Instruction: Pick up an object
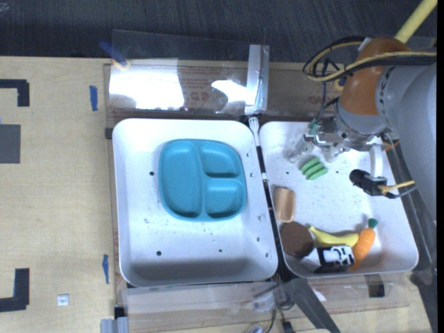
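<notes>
1. Right bin (399,217): small green ribbed piece (313,168) in upper half, on bin floor, just below gripper (320,143).
2. Probably light, stiff plastic; ridges should give grip. Best taken across its short width.
3. Bright green, oblong, lying at a slant, well apart from carrot (366,241) and banana (334,238) at the near edge.
4. Gripper: spread or pressed together, cannot tell; nothing seen pinched.

Both white bins, the left bin (139,241) and the right bin (395,220), look like smooth speckled plastic, the blue divided tray (201,179) like matt plastic, the bench (55,207) at left like pale matt wood, and the upper-centre clear panel (180,85) glares glossy.
</notes>
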Robot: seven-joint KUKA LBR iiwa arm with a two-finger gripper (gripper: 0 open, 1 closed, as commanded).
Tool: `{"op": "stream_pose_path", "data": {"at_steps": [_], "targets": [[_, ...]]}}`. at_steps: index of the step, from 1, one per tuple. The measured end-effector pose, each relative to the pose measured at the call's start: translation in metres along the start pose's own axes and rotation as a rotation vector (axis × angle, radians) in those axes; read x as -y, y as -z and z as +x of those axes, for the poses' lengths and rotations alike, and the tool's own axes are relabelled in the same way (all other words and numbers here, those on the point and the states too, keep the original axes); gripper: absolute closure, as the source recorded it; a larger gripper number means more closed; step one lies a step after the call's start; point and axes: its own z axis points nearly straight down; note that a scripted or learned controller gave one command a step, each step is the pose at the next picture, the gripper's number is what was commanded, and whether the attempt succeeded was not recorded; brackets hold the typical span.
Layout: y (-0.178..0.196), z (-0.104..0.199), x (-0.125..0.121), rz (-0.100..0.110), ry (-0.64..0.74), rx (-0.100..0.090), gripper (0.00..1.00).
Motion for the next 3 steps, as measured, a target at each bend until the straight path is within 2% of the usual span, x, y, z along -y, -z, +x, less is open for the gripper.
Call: {"op": "stream_pose_path", "data": {"at_steps": [1, 2, 3], "targets": [[0.001, 0.020, 0.043, 0.000, 0.197, -0.001, 0.00], [0.013, 0.018, 0.042, -0.006, 0.195, 0.001, 1.00], [0.104, 0.113, 0.005, -0.008, 0.264, -0.003, 1.00]]}}
